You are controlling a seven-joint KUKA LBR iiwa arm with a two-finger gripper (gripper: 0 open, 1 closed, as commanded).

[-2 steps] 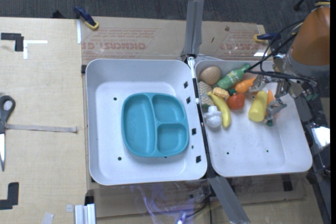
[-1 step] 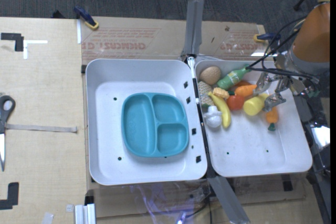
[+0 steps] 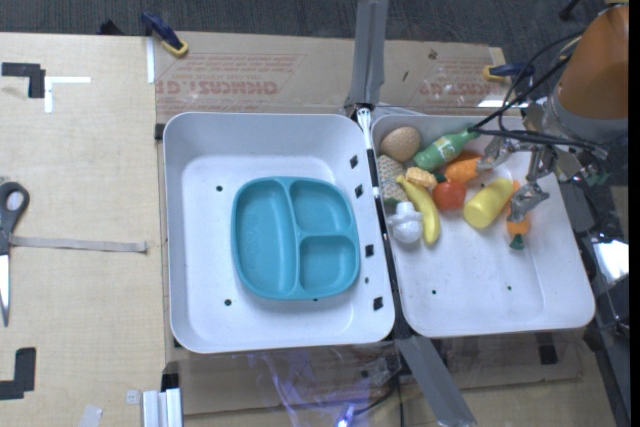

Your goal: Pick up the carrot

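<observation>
The carrot (image 3: 517,227) appears as a small orange piece with a dark green end, lying in the right bin (image 3: 500,300) near its right wall. My gripper (image 3: 522,198) hangs directly over it, its metal tip reaching down to the carrot's top edge. Whether it touches the carrot I cannot tell. A yellow toy (image 3: 486,204) lies just left of the gripper.
Left of the yellow toy in the right bin are a second orange piece (image 3: 462,170), a red tomato (image 3: 450,196), a green bottle (image 3: 440,152), a brown egg-shaped piece (image 3: 400,142), a banana (image 3: 425,211) and a white piece (image 3: 405,228). The left bin (image 3: 190,245) holds a teal divided plate (image 3: 296,237).
</observation>
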